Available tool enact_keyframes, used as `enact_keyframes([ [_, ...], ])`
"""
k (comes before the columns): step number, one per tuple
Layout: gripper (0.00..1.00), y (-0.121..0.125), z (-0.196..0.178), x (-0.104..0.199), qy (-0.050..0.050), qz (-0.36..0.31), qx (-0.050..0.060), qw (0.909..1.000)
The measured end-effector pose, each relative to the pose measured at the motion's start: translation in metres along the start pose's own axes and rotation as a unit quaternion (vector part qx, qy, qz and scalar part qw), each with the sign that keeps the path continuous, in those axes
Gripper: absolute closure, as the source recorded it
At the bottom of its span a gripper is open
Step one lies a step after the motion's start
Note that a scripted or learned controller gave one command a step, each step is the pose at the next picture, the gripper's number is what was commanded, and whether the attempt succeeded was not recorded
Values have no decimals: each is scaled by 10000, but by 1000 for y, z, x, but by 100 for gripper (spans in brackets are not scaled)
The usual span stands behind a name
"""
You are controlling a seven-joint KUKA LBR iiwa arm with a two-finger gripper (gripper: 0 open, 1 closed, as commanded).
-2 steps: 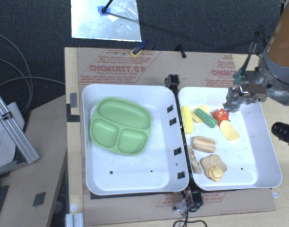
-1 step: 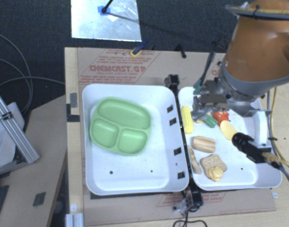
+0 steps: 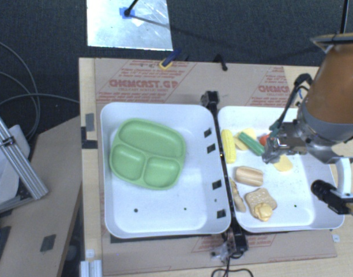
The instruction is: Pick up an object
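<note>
The right bin [image 3: 292,215] holds several toy foods: a yellow corn cob [image 3: 228,145], a green stick-shaped piece [image 3: 251,143], a hot dog bun [image 3: 249,175], a cracker with a yellow piece [image 3: 261,202], a pale yellow wedge [image 3: 284,164] and a small red piece [image 3: 264,139]. My gripper [image 3: 271,153] hangs low over the middle of this bin, just right of the green piece and above the yellow wedge. The arm's wrist hides much of its fingers.
The left bin [image 3: 124,212] contains a green divided plate [image 3: 147,153]. A black divider [image 3: 220,160] runs between the bins. The grey and orange arm [image 3: 335,94] covers the right bin's far right corner. A black fitting [image 3: 329,195] juts over the right rim.
</note>
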State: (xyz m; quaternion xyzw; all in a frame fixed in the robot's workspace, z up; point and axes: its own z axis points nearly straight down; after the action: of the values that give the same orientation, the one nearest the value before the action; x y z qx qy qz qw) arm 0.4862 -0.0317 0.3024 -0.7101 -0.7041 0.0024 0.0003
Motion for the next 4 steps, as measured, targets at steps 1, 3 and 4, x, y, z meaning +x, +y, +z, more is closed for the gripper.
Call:
enact_keyframes([
  [1,100,-1,33,90,29,-102,-7,9999],
  [3,100,-2,-72,167,22,-84,-20,10000],
  [4,100,-2,-76,192,23,-72,-30,10000],
])
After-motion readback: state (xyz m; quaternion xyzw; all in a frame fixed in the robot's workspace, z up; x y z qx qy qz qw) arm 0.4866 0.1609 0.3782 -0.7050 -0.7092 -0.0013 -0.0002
